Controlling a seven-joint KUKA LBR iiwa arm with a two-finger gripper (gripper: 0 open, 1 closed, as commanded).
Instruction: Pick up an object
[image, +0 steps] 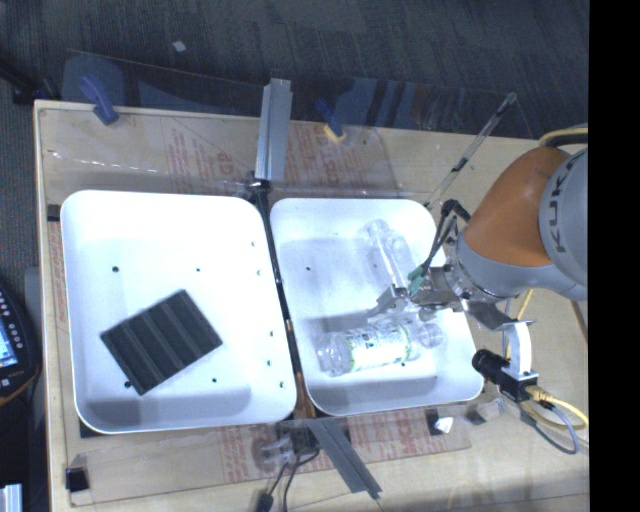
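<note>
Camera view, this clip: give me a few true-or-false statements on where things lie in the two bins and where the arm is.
1. A dark ribbed panel lies in the left bin. True.
2. A clear plastic bottle lies on its side in the right bin. True.
3. The gripper hangs over the left bin. False: it is over the right bin, just above the bottle.
4. The ribbed panel leans upright against the bin wall. False: it lies flat on the floor.
</note>
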